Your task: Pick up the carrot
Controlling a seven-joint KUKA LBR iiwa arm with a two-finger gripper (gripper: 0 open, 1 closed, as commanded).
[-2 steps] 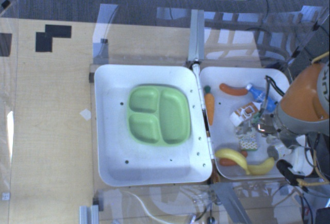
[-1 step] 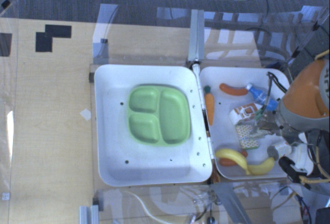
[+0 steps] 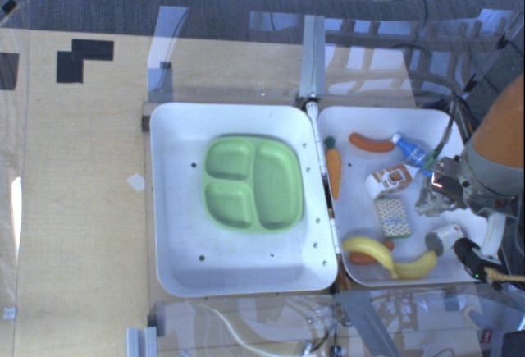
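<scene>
The carrot is small and orange with a green top. It lies lengthwise against the left wall of the right bin, pointing toward the front. My gripper hangs over the right side of that bin, well to the right of the carrot, with a small carton and a checkered box in between. Nothing shows in the gripper.
The right bin also holds a sausage, a blue bottle, a small carton, a checkered box, a banana and a white-grey item. A green divided plate lies in the left bin.
</scene>
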